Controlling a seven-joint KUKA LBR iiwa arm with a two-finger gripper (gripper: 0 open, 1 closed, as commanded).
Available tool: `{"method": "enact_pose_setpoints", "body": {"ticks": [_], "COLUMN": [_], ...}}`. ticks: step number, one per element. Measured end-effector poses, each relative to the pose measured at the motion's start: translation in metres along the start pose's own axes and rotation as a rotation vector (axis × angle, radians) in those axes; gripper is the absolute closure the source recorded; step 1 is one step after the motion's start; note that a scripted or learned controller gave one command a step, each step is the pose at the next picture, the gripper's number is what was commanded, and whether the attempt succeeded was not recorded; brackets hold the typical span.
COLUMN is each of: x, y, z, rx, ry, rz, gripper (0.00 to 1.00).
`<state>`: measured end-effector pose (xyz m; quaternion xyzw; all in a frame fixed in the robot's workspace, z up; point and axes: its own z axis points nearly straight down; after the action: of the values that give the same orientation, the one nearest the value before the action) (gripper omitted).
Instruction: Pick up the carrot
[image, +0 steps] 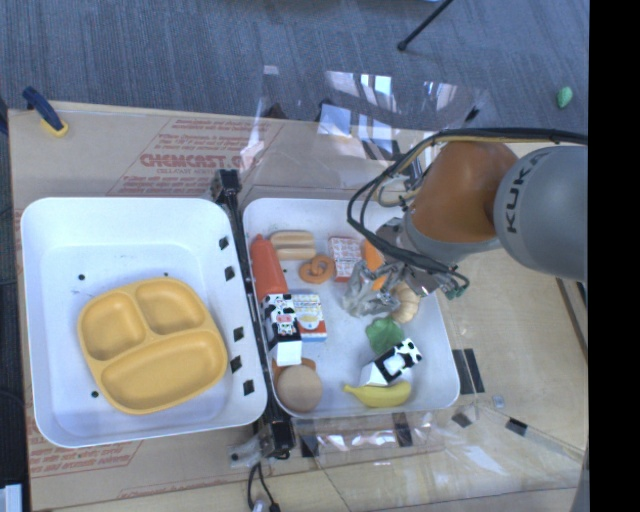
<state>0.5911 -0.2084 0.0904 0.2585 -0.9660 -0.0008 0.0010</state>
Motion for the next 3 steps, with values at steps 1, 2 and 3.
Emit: {"method": "enact_pose_setpoints", "body": {"ticks": [1,2,3], "x": [0.058,0.067,0.062], "y": [0.031,0.041,0.042], "z": [-0.094,-0.002,-0.005], "rx": [0.008,0.003,0.006], "ry": [-0.007,-0.009,-0.018], "rz": [0.189,-0.038,-0.042], "gripper": [1.0,1.0,0.0]}}
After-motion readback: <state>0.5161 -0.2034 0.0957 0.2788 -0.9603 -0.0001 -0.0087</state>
